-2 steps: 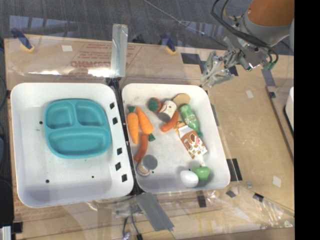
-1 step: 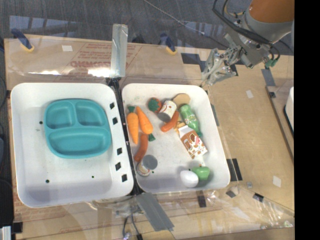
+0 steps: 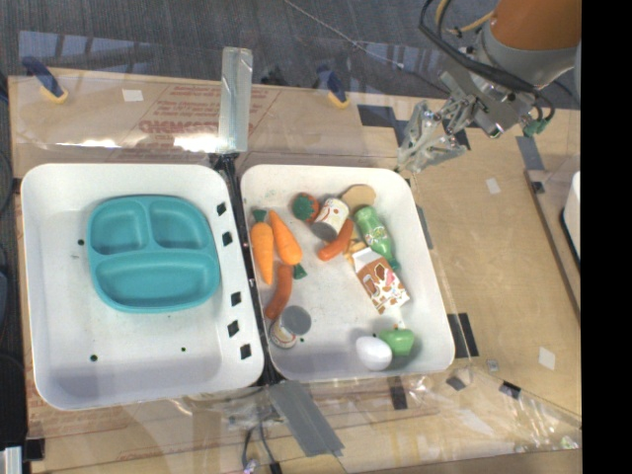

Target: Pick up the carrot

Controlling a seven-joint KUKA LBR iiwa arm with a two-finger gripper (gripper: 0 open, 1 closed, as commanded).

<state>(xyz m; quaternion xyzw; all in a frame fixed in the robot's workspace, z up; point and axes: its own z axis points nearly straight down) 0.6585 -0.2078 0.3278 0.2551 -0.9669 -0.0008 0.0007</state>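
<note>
You've got the gripper hanging just past the back-right corner of the right bin, outside the rim, w/ nothing in it. Its fingers look spread apart, approx ready for a grab, though they're small and a bit blurred at this angle.

Your target sits on the other side of that bin. 2 carrots lie side by side near the left wall, toward the back: the carrot closest to the wall runs roughly front-to-back, and a 2nd carrot touches it on the right, angled slightly. A 3rd orange piece trails toward the front from them, and a 4th lies mid-bin by the green bottle; can't tell if those 2 are carrots or sth else.

Since the pair is pressed together and close to the wall, you likely want the fingers straddling 1 carrot across its narrow width, else they'll catch both or hit the wall. The carton, white egg and green item sit along the right and front-right, away from the approach.

The left bin holds the teal tray, centre-back.
</note>
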